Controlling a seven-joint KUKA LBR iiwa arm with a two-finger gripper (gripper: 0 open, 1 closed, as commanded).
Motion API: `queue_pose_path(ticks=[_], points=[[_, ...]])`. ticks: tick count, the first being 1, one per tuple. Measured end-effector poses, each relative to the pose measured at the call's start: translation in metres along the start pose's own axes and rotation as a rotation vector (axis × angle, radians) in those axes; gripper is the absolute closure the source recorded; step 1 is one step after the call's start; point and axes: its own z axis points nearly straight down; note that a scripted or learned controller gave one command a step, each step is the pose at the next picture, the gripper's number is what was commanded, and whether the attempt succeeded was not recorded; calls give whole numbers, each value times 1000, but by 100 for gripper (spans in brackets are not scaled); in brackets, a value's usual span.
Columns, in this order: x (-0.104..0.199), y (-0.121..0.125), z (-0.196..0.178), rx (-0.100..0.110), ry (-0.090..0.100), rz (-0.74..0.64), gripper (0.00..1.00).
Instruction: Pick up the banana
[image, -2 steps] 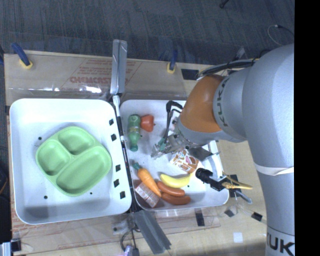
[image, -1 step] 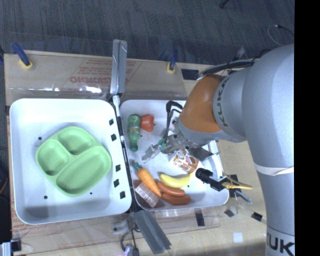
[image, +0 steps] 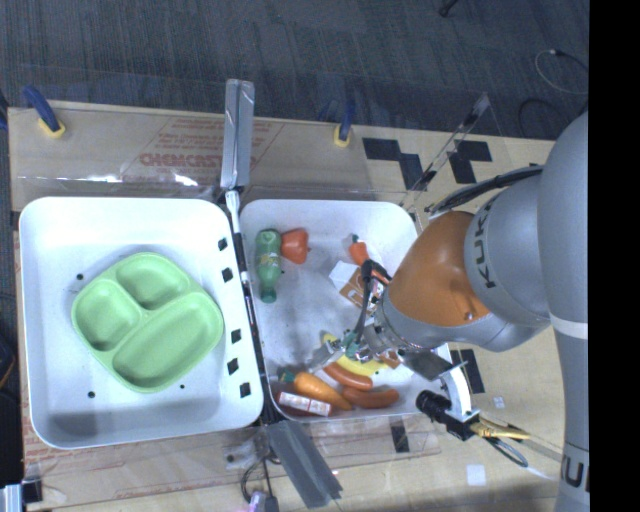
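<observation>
Sitting in the left bin (image: 40, 300), a green divided plate (image: 147, 320) is leaving open white floor along every wall. In the right bin (image: 320, 215), a green bottle (image: 268, 262) is lying near the divider. The banana (image: 357, 366) is crowding the near wall among a carrot (image: 322, 386) and sausage (image: 368, 398). The gripper (image: 362, 340) is hanging just above it; finger spread: cannot tell.

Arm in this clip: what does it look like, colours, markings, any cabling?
The arm has smooth, rounded grey casings with a broad orange band above the wrist and dark "KU" lettering on the grey shell beside it. A thin dark cable loops past the band toward the end effector, a small metallic assembly.
</observation>
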Motion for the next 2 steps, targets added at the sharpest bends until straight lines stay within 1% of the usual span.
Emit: queue_pose_path(ticks=[1, 2], points=[[0, 2, -10, -2, -1, -8, 100], [40, 68, -146, 0, 0, 75, 100]])
